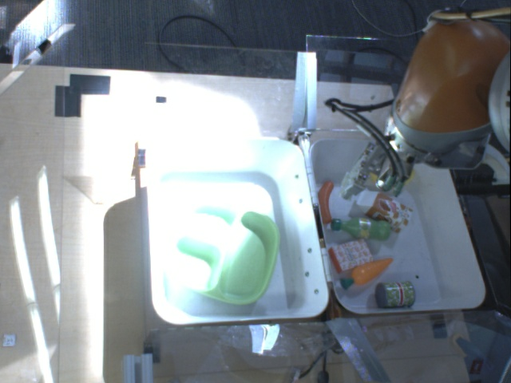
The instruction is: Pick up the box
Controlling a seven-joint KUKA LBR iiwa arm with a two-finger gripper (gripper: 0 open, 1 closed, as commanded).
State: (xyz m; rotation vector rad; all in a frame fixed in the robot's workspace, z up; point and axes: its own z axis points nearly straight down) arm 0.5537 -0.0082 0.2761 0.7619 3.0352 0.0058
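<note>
Sunlight falls bright across a pale wood bench (48,238) that holds two white bins side by side. Behind the bench the floor is dark, with a black cable looping on it.

The left bin (295,214) is washed out by the light. A green bowl (239,258) lies in it, tipped on its side, with its open part facing left.

The right bin (455,254) holds the small things. A thin red-orange thing (325,200) lies along the left wall. A green bottle (363,229) lies on its side near the middle. Just beside it, up and to the right, is a crinkly red and white packet (391,211). The box (350,255), red and white, lies flat below the bottle. An orange carrot (367,272) sits just under the box, touching it or nearly so. A small dark green can (396,294) lies near the front wall, apart from the rest.

The arm (447,70) reaches in from the right. Its gripper (375,174) hangs over the back part of the right bin, above the bottle and packet. It is too blurry to tell how the gripper is set. The box lies well apart from it.
</note>
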